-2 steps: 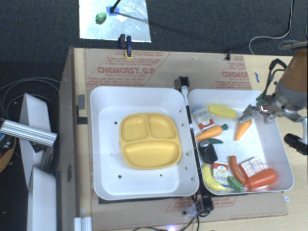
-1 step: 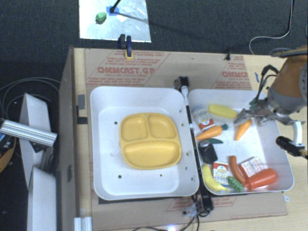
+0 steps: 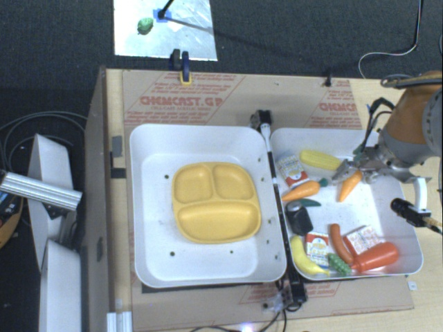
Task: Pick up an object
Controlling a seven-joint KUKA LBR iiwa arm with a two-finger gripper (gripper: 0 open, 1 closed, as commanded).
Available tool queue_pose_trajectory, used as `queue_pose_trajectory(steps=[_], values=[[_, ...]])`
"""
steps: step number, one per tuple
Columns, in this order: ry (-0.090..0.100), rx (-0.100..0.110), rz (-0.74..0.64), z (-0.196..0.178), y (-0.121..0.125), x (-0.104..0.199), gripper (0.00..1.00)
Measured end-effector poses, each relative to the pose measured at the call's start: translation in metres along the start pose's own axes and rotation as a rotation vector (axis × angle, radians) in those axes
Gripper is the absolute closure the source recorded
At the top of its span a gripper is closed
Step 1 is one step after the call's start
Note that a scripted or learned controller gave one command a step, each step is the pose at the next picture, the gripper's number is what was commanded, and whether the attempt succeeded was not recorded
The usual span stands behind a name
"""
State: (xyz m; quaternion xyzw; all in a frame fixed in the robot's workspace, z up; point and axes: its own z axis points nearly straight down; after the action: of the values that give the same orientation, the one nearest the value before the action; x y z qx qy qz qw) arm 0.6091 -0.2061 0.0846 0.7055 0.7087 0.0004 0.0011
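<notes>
Nearest us lie the red pepper (image 3: 377, 255) and banana (image 3: 304, 258), while our gripper (image 3: 351, 171) seems to pinch the tilted small carrot (image 3: 349, 185) in the right bin (image 3: 413, 254).

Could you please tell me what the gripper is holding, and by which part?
The gripper sits at the small orange toy carrot's upper end; whether it holds it cannot be told.
</notes>
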Motion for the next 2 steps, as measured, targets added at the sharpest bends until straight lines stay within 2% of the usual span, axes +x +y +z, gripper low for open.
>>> queue_pose_trajectory(steps=[1,2], values=[[-0.002,-0.003,-0.003,-0.011,0.001,0.0,1.0],[0.002,0.001,0.001,0.0,-0.022,0.079,1.0]])
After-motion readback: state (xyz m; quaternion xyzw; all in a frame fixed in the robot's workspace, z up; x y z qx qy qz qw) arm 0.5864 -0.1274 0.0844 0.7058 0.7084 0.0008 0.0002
